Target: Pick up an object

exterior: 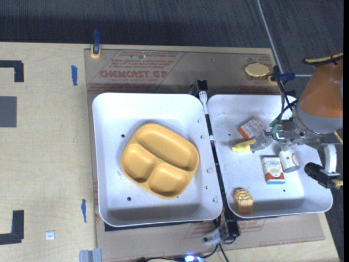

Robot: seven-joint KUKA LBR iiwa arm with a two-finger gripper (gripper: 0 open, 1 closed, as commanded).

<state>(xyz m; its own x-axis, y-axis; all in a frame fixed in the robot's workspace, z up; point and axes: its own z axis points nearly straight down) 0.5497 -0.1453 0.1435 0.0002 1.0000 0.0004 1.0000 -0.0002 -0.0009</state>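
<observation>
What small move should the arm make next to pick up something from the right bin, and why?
Probably a short descent onto the yellow object. The gripper appears to sit just to its right, and nothing shows between its fingers. The orange packet lies close behind and the small carton nearer the front, so a straight, short drop seems safest to avoid nudging them.

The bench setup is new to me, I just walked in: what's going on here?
A grey arm with an orange band reaches in from the right over the right bin. Its end effector sits low among small items there: a yellow piece, a red-and-white packet and a small white box. Nothing is visibly lifted. A tan object lies at that bin's near edge. The left bin holds a yellow divided tray, untouched.
</observation>
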